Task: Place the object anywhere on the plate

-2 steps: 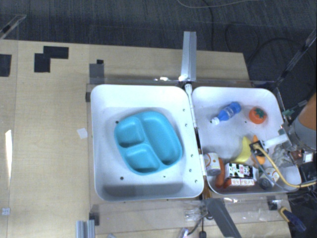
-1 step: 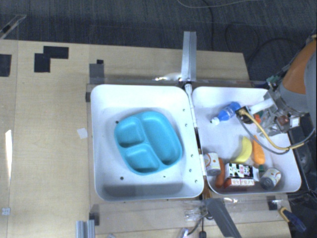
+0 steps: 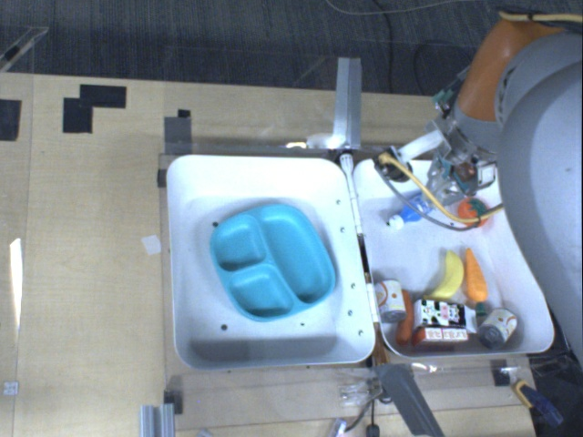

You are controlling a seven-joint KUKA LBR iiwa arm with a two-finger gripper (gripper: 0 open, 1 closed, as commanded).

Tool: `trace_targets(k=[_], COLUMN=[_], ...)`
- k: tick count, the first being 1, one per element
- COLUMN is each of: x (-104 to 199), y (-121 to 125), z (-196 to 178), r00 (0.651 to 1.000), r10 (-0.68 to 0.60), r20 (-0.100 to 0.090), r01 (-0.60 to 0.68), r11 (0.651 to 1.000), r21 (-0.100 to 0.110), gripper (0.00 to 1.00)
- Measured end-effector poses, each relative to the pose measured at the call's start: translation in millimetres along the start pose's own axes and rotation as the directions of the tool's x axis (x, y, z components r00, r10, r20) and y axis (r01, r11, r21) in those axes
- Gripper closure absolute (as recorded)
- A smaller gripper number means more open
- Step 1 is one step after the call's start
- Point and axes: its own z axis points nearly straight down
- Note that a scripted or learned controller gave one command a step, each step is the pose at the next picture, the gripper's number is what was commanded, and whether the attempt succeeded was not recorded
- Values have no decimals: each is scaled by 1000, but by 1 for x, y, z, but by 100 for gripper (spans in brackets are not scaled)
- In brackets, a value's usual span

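The gripper (image 3: 453, 182) is being held low over the far part of the right bin (image 3: 537, 321), beside a small blue item (image 3: 412, 213) and an orange item (image 3: 469, 210). Whether anything is being gripped cannot be told; the gripper is being obscured by cabling and wrist hardware. The blue plate (image 3: 271, 259) is lying in the left bin (image 3: 187, 271), well apart from the gripper. Which object is being targeted is not being made clear. A banana (image 3: 447, 276), a carrot (image 3: 475, 278), a printed box (image 3: 444, 319) and two cans (image 3: 391, 299) (image 3: 498, 326) are lying crowded along the near edge. A missed or glancing grasp is being judged the main risk, since the nearby items are small. A drop at the divider between the bins is also being judged possible.
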Motion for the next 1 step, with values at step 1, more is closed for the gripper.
trace_targets(k=[1], x=[25], y=[-54], z=[-12], r00=[969], r10=[-246], r20=[0], r01=[246], r11=[969], r21=[0], gripper=[100])
